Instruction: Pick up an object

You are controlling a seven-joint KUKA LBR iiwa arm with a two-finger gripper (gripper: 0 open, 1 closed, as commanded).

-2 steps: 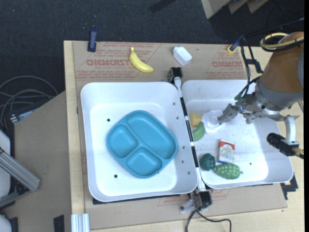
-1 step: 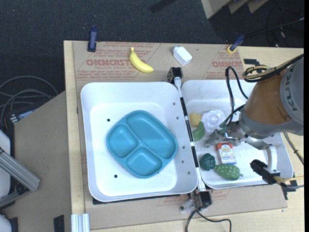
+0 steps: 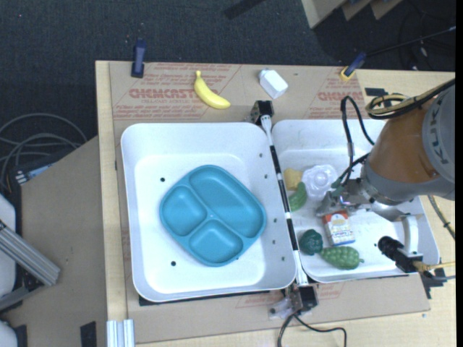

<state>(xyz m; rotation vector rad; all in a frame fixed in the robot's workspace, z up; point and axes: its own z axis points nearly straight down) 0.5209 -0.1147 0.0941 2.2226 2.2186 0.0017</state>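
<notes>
In the right bin (image 3: 427, 226) a handful of small things lies clustered toward its left side. A crumpled clear plastic piece (image 3: 318, 179) sits uppermost, with a small yellow object (image 3: 291, 177) just to its left against the bin's divider wall and a light green piece (image 3: 297, 196) below that. Lower down lies a small red and white carton (image 3: 338, 228), and beneath it a bumpy green, pickle-like object (image 3: 340, 256) lying on its side, with a dark green rounded object (image 3: 312, 241) just to the left of it, close to touching.

The gripper (image 3: 341, 199) hangs low over this cluster, between the clear plastic and the carton, at the end of the grey arm (image 3: 405, 157) with its orange band, which reaches in from the right. Whether the jaws are open, closed or gripping anything cannot be told; the wrist body hides them from above.

The left bin (image 3: 145, 150) holds a blue three-compartment tray (image 3: 210, 214), set at a tilt near the middle. Both bins rest on a desk (image 3: 108, 194) topped with printed cardboard. Behind the bins on that cardboard lie a yellow banana (image 3: 210, 93) and a small white block (image 3: 273, 83), well apart from each other. Blue clamps (image 3: 138, 58) grip the desk's far edge.
</notes>
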